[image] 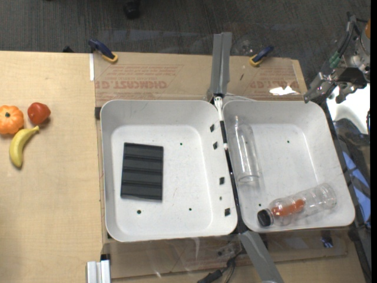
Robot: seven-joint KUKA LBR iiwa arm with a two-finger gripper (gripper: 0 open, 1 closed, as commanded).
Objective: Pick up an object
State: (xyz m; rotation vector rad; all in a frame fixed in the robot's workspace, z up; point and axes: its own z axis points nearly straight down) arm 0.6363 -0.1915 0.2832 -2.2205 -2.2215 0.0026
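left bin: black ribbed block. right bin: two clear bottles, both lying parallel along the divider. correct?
Not quite. In the camera view only the clear tube lies along the divider; the black-capped bottle lies crosswise near the right bin's front edge. The black ribbed block is in the left bin as stated.

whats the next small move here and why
Probably swing the end effector in over the right bin and toward a bottle. It sits beyond the bin's far right corner, above the cardboard, with nothing seen between its fingers. The bottle with the black cap lies at the near wall; the clear bottle lies along the left wall. Either seems closer than the black block in the left bin.
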